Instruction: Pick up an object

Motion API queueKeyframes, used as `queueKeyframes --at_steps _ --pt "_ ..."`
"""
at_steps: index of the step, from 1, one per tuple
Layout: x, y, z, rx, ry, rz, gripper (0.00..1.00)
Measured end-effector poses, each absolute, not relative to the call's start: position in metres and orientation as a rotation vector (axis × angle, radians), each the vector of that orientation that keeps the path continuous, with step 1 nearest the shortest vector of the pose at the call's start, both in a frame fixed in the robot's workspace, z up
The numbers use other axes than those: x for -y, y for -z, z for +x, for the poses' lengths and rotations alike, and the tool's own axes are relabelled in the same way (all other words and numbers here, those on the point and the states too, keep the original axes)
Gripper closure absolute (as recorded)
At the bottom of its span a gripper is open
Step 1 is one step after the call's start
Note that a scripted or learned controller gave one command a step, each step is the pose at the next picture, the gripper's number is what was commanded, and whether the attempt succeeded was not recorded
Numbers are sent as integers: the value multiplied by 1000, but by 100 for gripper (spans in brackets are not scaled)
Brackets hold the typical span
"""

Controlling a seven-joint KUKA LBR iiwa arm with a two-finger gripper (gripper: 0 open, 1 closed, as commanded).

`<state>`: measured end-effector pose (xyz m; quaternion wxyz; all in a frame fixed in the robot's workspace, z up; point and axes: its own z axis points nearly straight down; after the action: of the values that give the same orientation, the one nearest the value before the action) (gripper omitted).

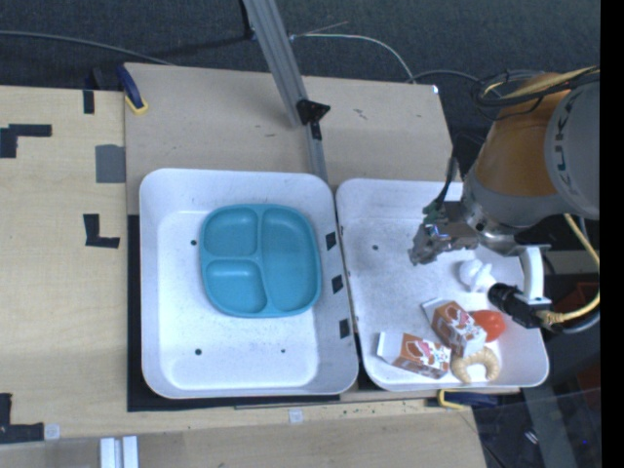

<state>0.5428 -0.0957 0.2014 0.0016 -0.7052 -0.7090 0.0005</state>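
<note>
Claw (pixel 426 246), finger state impossible to tell, above right bin (pixel 390 213), packets (pixel 444 339) near, toward the bin's front corner.

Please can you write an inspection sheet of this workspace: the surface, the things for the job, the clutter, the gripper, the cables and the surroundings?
Surface: wooden bench bearing two shallow white bins, left bin and right bin.
Job's things: brown snack packets, a red piece, a pale ring-shaped piece and a small white object, grouped in the right bin's near right corner.
Clutter: teal three-compartment plastic plate in the left bin.
Grippers: two-finger gripper over the right bin, holding nothing visible.
Cables: thin wire behind the bench; yellow cables on the arm.
Surroundings: dark floor.
</note>
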Motion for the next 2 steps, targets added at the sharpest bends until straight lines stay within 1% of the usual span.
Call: queueKeyframes --at_steps 1,2 --pt "35 -214 543 2229 2 -2210 100" --pt "-17 -227 537 2229 1 -2211 100"
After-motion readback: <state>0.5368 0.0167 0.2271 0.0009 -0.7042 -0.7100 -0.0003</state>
